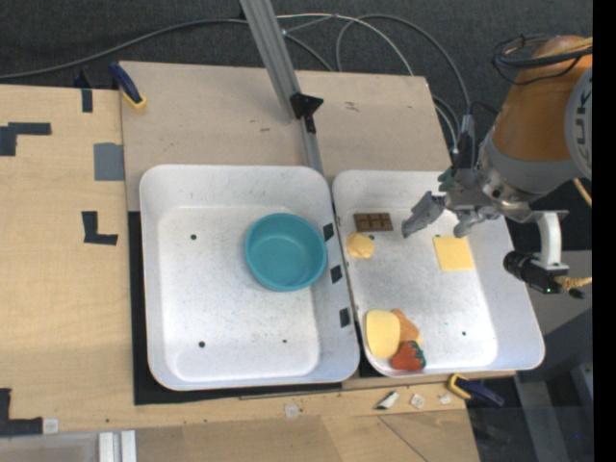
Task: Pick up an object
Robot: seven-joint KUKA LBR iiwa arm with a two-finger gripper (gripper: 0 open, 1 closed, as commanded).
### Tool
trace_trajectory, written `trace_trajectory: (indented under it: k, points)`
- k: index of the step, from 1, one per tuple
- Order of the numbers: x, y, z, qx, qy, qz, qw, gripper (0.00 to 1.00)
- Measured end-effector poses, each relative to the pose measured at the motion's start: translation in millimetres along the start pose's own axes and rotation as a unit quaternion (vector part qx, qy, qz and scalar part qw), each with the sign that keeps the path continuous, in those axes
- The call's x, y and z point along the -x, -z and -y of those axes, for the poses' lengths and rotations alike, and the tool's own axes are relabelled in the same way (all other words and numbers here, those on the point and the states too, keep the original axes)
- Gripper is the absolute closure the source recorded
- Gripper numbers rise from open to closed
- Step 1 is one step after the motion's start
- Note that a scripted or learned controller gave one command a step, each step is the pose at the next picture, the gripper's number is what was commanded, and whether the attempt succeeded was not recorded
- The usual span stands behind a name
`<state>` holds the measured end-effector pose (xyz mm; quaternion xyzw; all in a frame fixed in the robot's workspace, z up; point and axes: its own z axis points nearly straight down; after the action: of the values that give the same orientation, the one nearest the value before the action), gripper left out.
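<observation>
Bowl (285,250), teal, sits in the left bin (173,287), left of the divide. Right of the divide, the right bin (500,340) holds chocolate bar (372,222), pale round piece (360,246), toy food cluster (395,339) and yellow square (452,253). Gripper (444,221) hovers above bar and square, fingers spread, holding nothing.

Yellow flat square (453,253), brown chocolate bar (372,222), small yellow lump (360,246), yellow-orange-red food cluster (395,339): all lying in right bin (500,345).
</observation>
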<state>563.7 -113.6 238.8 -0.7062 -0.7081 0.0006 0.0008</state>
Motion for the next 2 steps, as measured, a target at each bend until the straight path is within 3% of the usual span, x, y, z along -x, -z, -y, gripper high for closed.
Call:
trace_trajectory:
  k: [1,2]
  points:
    - [0,0,0,0.0,0.0,0.0,1.0,0.0]
    - [-1,-48,-8,-0.002,-0.001,0.0,1.0,0.0]
